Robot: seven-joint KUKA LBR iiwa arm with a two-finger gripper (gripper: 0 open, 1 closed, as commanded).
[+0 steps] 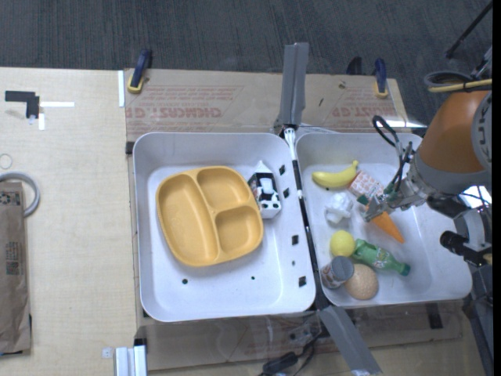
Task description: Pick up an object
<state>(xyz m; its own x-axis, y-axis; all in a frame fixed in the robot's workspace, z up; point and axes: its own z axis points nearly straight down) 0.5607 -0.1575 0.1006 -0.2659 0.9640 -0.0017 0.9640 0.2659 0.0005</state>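
So I'm reaching in from the right, with my gripper (381,204) down low in the right bin (438,288), about mid-bin. My tips are right at the fat upper-left end of the carrot (387,227), which runs from there down and to the right on the bin floor. Honestly can't tell how wide my jaws are or whether they've actually got anything: it's a dark little tangle down there, and the carrot looks like it's lying flat rather than lifted.

Other stuff close by: a small pink-and-white box (365,184) just up-left of my tips, a banana (335,176) beyond that near the back of the bin, and a white crumpled thing (339,207) to my left. Nearer the front there's a lemon (342,244), a green bottle (381,258) lying on its side just below the carrot, a grey can (340,271) and a brown round thing (362,283) beside it.

The left bin (219,296) holds a yellow divided plate (209,214) with a black-and-white cow toy (266,194) at its right edge, well apart from me.
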